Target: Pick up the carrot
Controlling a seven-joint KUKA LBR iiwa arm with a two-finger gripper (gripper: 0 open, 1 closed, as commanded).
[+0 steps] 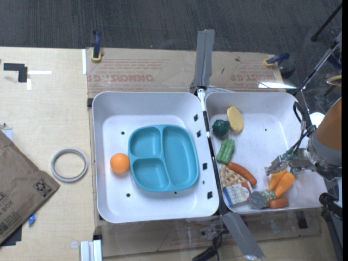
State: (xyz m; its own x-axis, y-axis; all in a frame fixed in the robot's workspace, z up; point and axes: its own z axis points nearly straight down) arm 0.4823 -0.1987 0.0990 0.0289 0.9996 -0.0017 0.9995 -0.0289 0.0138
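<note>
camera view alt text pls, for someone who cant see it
The gripper sits low over the carrot near the front right of the right bin, among other toy foods. The left bin holds a teal divided plate with an orange ball beside it.

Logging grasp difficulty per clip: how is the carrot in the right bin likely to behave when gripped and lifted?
The carrot looks like a smooth, tapered toy, so it is probably stiff and light, yet may slip toward its thin end. Being rounded, it could roll if nudged. It lies against other toys by the gripper, so neighbours may shift too.
</note>
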